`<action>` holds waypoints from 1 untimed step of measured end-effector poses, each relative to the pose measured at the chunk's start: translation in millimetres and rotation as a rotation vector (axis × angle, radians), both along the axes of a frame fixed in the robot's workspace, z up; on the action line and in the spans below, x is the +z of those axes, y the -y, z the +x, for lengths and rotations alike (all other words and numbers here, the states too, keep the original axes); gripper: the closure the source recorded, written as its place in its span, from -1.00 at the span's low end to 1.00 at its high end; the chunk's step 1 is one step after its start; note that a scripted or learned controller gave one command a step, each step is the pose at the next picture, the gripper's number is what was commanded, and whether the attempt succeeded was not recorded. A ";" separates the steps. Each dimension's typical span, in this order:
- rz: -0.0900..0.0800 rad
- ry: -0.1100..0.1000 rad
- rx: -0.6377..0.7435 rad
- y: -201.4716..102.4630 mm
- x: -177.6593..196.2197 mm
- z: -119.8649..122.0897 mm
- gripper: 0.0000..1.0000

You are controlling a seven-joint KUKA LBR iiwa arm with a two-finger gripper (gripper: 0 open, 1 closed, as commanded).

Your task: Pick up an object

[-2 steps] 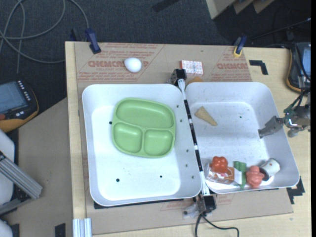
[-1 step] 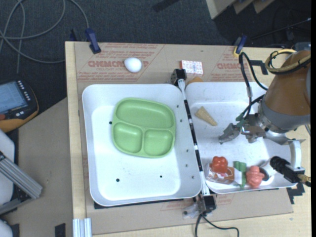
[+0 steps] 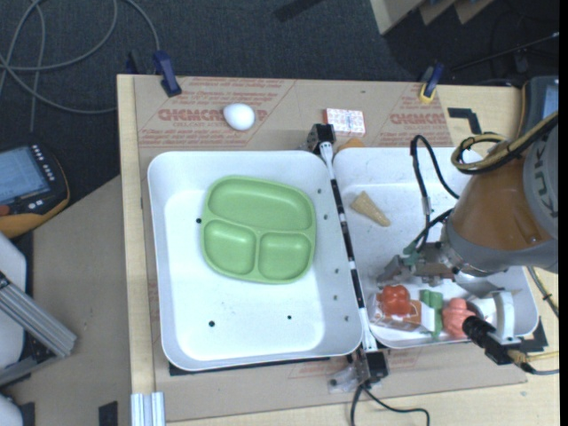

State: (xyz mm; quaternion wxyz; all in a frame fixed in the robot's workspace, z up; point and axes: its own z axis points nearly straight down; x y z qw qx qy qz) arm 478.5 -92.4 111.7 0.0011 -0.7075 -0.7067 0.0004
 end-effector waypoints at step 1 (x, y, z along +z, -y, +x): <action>-0.002 0.005 0.002 46.0 72.2 87.9 -1.00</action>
